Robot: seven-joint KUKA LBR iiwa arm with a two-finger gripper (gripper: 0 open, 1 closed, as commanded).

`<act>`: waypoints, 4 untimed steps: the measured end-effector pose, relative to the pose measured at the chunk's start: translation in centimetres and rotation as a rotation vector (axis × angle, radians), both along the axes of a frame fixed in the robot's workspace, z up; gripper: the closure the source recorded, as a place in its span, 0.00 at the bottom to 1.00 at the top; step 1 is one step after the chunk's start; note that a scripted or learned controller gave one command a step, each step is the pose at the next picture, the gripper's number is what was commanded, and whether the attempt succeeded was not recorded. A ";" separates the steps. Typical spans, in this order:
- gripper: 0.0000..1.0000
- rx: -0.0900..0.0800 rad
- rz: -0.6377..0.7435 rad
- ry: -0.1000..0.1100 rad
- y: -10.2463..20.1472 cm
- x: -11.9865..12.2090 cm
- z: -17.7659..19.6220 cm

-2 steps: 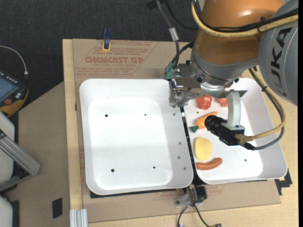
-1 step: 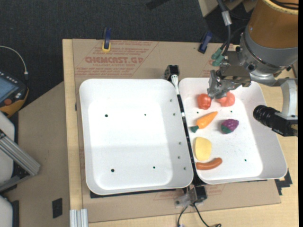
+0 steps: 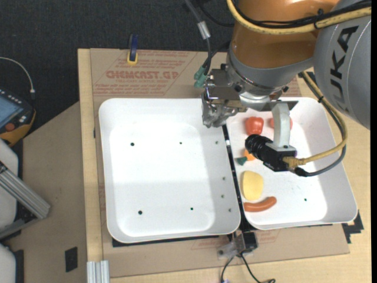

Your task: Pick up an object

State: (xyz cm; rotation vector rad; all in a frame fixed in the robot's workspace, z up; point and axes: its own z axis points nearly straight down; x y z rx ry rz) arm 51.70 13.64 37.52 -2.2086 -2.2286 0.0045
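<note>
Orange-banded arm (image 3: 283, 22), nearest the lens, fills the upper right of the frame and hangs over the seam between the two bins.

Left bin (image 3: 118, 175): shallow, white, centre-left of frame; a few small dark dots on its floor.

Cardboard sheet (image 3: 153, 69): under both bins, red lettering along its upper edge; a blue-and-yellow clip (image 3: 134, 49) at that edge, upper left.

Gripper (image 3: 247, 114): centre-right, above the upper left corner of the right bin; wrist block and cabling cover it, so how far its jaws stand apart, and whether they hold anything, cannot be told.

Right bin (image 3: 336, 187): white, right of frame. Contents: red piece (image 3: 254, 124) just below the gripper; yellow rounded piece (image 3: 253, 184) lower down; reddish sausage-shaped piece (image 3: 260, 204) just below that, near the bin's lower edge; small orange and green bits (image 3: 246, 157) beside a black fitting (image 3: 265, 151) that partly hides them.
</note>
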 end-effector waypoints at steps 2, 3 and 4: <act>1.00 0.000 -0.005 -0.010 -2.9 -3.1 5.7; 1.00 0.001 -0.002 -0.009 3.1 -3.8 7.9; 1.00 0.001 -0.006 -0.011 6.5 2.1 10.0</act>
